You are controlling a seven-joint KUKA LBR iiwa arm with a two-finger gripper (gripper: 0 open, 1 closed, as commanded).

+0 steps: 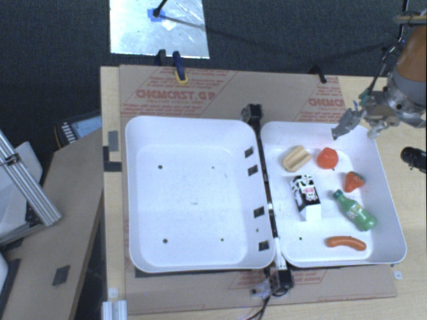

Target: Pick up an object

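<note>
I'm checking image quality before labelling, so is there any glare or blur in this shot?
Camera view: the foil sheet at the top glares brightly; the gripper looks slightly soft; the right bin and its toys are evenly lit, casting faint shadows.

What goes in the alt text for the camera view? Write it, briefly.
A gripper with open fingers hovers over the far edge of the right bin, which holds a bread roll, tomato, strawberry, cow-print carton, green bottle and sausage. The left bin sits alongside.

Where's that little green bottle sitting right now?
The green bottle lies in the right bin, near its right wall, just below the strawberry and above the sausage.
</note>
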